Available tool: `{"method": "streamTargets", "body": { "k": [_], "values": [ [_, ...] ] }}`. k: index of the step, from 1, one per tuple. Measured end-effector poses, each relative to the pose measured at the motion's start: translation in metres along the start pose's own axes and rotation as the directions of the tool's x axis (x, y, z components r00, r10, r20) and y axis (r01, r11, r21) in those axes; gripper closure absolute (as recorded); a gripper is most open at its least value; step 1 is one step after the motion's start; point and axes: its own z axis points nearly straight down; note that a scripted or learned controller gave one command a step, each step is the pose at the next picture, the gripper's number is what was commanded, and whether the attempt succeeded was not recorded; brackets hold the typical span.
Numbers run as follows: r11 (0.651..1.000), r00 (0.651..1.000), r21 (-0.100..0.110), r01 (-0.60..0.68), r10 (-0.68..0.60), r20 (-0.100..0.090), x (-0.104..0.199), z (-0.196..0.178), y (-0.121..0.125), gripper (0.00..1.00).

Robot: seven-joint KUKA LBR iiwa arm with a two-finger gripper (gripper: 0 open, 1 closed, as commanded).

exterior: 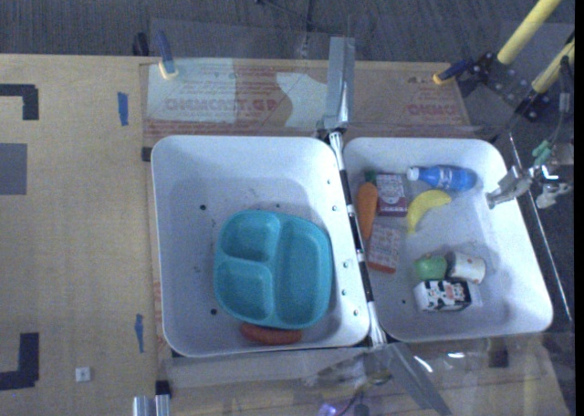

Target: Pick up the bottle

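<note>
The bottle (pixel 443 177) is clear blue plastic with a white cap. It lies on its side at the back of the right bin (pixel 520 250), cap pointing left. My gripper (pixel 508 190) shows as a small grey metal part over the right bin's right rim, a short way right of the bottle and slightly nearer the front. Nothing is seen in it.
Around the bottle lie a yellow banana (pixel 427 208), a carrot (pixel 367 209), two small cartons (pixel 392 193) (pixel 385 247), a green item (pixel 431 266), a white cup (pixel 468 267) and a black-and-white carton (pixel 444 296). The left bin (pixel 182 223) holds a teal divided plate (pixel 274 268) and a red item (pixel 271 334).
</note>
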Motion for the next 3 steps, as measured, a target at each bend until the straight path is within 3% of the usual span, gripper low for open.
{"method": "streamTargets", "body": {
  "k": [1, 2, 3],
  "values": [
    [0.994, 0.994, -0.004, 0.113, -0.113, -0.005, -0.004, 0.157, 0.055, 0.00],
    [0.993, 0.993, 0.024, 0.118, -0.117, -0.021, -0.005, 0.165, 0.125, 0.00],
    [0.993, 0.993, 0.025, 0.119, -0.118, -0.020, -0.004, 0.165, 0.125, 0.00]
  ]
}}
